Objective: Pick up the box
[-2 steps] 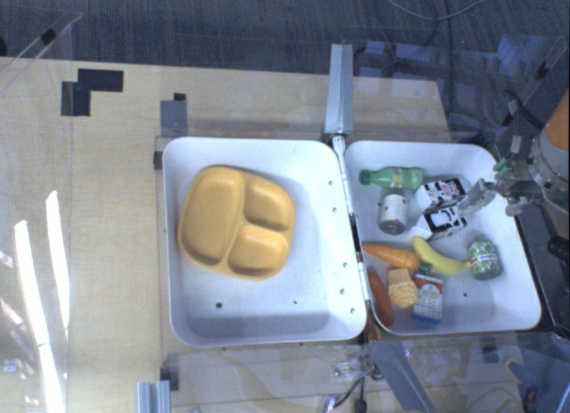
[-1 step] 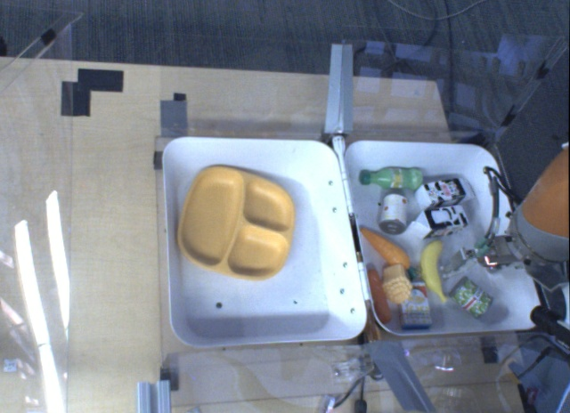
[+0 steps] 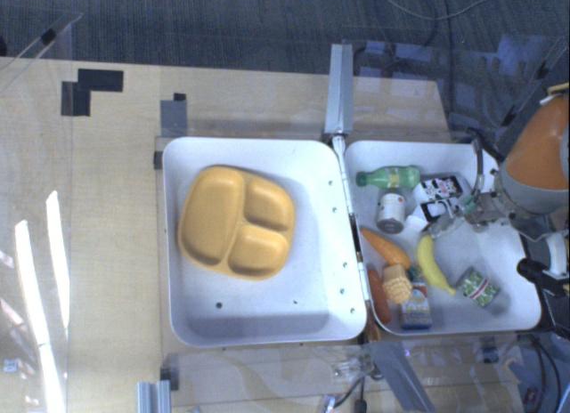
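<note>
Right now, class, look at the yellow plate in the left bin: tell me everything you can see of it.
The yellow plate is a rounded square that looks like smooth plastic, split by raised ridges into three compartments: one long one on the view's left and two smaller on the right. It lies flat, open side up, holding nothing, in the upper part of the left bin. It rests on the bin's floor, with nothing else touching it.

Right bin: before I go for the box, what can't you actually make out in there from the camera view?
- Gripper: small and blurred against the black-and-white box; finger state and contact unreadable.
- Box: print too small to read; the gripper covers part of its right side.
- Arm: cut off by the frame's right edge.
- Item under the corn: partly covered, blurred, can't identify.
- Carrot: lower end hidden by the corn.
</note>
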`<state>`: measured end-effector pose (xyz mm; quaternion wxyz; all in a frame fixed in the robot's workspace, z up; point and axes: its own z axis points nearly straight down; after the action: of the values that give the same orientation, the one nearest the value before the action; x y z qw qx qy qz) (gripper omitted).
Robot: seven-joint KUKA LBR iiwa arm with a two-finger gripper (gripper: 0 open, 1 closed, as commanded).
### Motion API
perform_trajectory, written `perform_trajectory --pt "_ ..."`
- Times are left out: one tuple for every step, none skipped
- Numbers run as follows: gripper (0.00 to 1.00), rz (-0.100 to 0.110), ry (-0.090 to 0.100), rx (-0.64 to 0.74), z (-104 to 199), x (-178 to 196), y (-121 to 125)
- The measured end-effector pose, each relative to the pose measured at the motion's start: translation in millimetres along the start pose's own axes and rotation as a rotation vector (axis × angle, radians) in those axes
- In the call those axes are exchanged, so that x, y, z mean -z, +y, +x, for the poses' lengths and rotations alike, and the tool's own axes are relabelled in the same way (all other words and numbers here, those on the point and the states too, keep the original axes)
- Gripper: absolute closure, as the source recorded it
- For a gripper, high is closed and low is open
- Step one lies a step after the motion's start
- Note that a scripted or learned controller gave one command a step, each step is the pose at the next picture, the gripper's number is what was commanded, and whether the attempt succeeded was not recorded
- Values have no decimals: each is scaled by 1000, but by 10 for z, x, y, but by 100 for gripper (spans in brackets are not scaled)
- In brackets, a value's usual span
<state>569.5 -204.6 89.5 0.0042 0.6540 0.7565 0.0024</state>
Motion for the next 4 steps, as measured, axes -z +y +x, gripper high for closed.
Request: perform_trajectory --pt "0 4 1 49 -25 372 103" --pt "0 -7 1 41 1076 13 -20" --pt "0 1 0 -69 804 -17 688" --pt "100 -1 -2 -60 805 117 702"
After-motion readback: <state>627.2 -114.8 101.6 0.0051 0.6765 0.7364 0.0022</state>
